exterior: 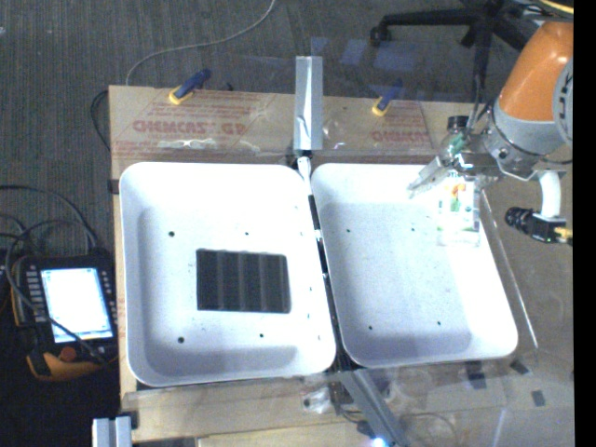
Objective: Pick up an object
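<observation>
A dark ribbed rectangular object lies flat in the middle of the left bin. My gripper hangs over the far right corner of the right bin, well away from that object. Small green and orange marks sit at the gripper's tip; I cannot tell if they belong to a held thing or to the gripper itself. The orange band of the arm rises at the right edge.
A hand-held pendant with a lit screen lies on the floor to the left. Two blue-and-yellow clamps and a metal post stand on the board behind the bins. A chair base is at the back.
</observation>
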Robot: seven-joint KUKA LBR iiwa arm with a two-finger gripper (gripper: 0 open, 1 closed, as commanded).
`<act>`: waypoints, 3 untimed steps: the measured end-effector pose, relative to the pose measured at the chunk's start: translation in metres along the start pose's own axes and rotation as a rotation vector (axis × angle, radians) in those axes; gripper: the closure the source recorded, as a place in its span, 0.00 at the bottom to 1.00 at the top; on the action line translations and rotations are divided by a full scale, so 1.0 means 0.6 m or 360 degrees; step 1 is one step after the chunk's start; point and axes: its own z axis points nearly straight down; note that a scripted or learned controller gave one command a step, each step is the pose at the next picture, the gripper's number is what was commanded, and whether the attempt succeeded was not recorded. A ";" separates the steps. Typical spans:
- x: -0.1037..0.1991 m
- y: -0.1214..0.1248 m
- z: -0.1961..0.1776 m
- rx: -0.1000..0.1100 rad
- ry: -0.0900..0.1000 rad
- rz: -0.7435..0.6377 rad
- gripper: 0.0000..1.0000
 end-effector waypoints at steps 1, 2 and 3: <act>-0.003 0.018 -0.075 -0.0001 -0.0008 -0.0384 0.00; -0.001 0.019 -0.089 0.0001 -0.0011 -0.0387 1.00; 0.094 -0.045 0.192 -0.0004 -0.0001 -0.0155 1.00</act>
